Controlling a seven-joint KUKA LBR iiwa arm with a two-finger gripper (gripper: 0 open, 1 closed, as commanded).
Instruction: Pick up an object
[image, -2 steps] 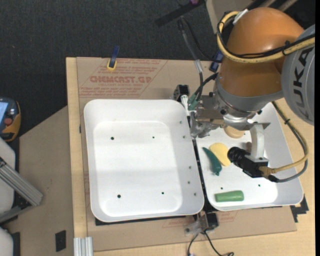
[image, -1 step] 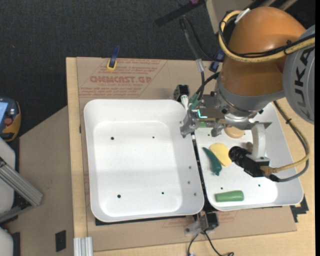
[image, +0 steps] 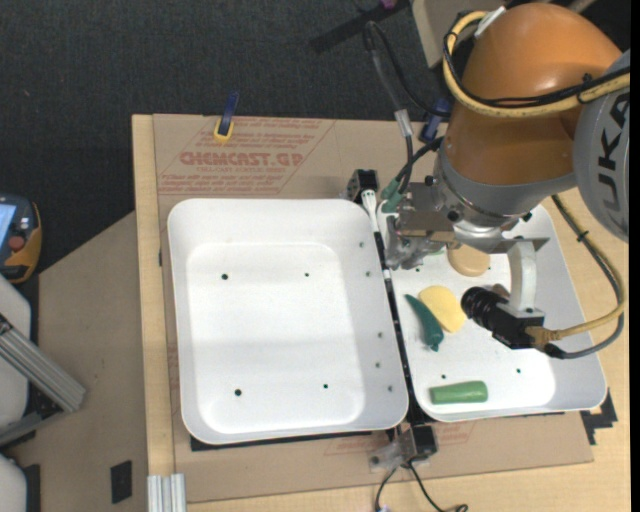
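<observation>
My gripper (image: 410, 250) hangs low over the back left part of the right bin (image: 570, 385), close to the wall shared with the left bin. Just in front of it lie a yellow lump (image: 445, 305) and a dark teal curved piece (image: 426, 323), touching each other. A tan round object (image: 467, 263) sits right beside the gripper, partly hidden under the wrist. Near the front edge of the right bin lies a green block (image: 458, 392). No object shows in the gripper's grasp.
The left bin (image: 270, 320) is a shallow white tray on a cardboard sheet (image: 250, 150). The big orange and grey arm (image: 520, 100) covers the back of the right bin. Cables run behind the bins.
</observation>
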